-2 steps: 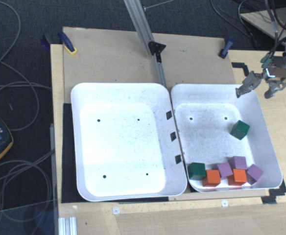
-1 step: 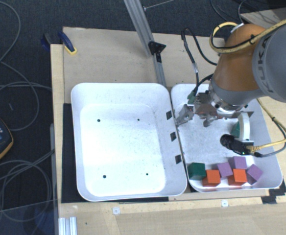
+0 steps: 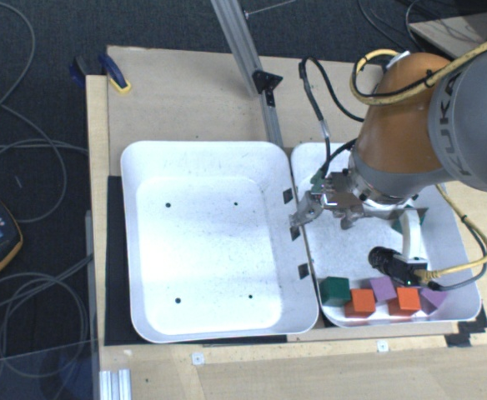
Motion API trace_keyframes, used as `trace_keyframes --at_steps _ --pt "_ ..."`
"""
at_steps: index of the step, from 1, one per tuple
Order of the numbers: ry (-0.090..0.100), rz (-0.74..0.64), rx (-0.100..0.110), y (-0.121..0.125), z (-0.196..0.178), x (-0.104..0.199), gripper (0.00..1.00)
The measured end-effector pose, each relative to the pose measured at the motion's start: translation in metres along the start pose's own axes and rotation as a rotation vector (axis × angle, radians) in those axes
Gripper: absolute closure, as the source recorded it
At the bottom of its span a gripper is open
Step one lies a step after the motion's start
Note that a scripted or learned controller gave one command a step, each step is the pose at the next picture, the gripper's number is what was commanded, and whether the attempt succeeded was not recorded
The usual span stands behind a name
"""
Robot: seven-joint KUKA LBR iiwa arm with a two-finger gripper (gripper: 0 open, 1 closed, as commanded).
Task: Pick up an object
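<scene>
Blocks sit in a row along the right bin's (image 3: 469,248) near edge, row running left-right: green (image 3: 336,289), orange (image 3: 361,302), purple (image 3: 383,288), orange (image 3: 407,299). Above them, the end effector (image 3: 341,208); its state cannot be told.

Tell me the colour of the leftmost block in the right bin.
Dark green, seen in the camera view.

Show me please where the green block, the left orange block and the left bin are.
green block (image 3: 336,289): camera view, on its top face.
left orange block (image 3: 361,302): camera view, on its top face.
left bin (image 3: 202,240): camera view, on its bare floor.
</scene>
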State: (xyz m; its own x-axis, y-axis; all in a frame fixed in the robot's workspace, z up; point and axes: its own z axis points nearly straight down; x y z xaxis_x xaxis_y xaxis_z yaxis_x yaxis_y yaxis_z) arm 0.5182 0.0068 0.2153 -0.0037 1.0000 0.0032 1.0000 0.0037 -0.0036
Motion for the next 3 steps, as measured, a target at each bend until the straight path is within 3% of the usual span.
trace_keyframes --at_steps 1,2,3 --pt "-0.002 0.004 -0.002 0.001 0.001 -0.002 0.00" --pt "-0.003 0.001 -0.008 0.117 0.016 0.004 0.00" --pt "-0.003 0.009 0.001 0.063 0.010 -0.052 0.00"
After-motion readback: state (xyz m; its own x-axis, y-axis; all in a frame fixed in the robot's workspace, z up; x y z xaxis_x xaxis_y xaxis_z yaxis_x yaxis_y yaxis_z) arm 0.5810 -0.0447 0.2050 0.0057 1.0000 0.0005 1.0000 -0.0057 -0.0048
